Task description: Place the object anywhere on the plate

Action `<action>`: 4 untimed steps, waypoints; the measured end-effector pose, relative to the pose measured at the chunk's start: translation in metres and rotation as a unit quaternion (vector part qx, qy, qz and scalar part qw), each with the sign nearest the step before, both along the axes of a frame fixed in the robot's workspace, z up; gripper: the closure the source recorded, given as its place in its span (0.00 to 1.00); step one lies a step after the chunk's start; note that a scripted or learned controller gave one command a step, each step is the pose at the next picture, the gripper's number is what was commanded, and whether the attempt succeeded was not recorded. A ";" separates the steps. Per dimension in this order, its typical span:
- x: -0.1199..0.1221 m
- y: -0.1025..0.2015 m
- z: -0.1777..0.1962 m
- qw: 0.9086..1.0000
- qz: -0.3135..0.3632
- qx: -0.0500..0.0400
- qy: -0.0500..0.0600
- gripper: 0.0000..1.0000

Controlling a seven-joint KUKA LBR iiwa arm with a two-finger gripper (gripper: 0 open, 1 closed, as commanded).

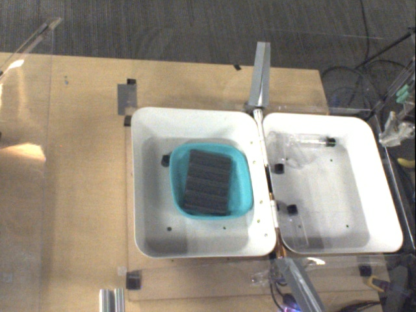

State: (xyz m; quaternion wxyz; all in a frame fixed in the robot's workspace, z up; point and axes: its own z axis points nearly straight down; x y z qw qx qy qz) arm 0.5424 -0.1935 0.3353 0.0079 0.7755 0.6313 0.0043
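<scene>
The wooden bench bears 2 shallow white plastic bins with rounded corners, touching side by side. The left bin holds 1 glossy teal plate, squarish with a raised rim. On the plate lies 1 dark grey ribbed rectangular block, roughly centred. The right bin contains 1 thin clear tube.

One camera is looking down from above at a slant, sitting far enough back to be taking in both bins — the left bin and the right bin — with the wooden bench around them.
</scene>
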 end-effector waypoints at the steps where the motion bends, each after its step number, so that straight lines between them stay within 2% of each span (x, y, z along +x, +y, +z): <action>1: 0.007 0.070 -0.152 0.990 0.138 0.002 0.007 1.00; 2: -0.036 0.162 -0.150 0.985 0.175 0.002 0.006 1.00; 3: -0.014 0.231 -0.150 0.978 0.208 0.002 0.006 1.00; 4: -0.014 0.230 -0.150 0.978 0.208 0.002 0.006 0.00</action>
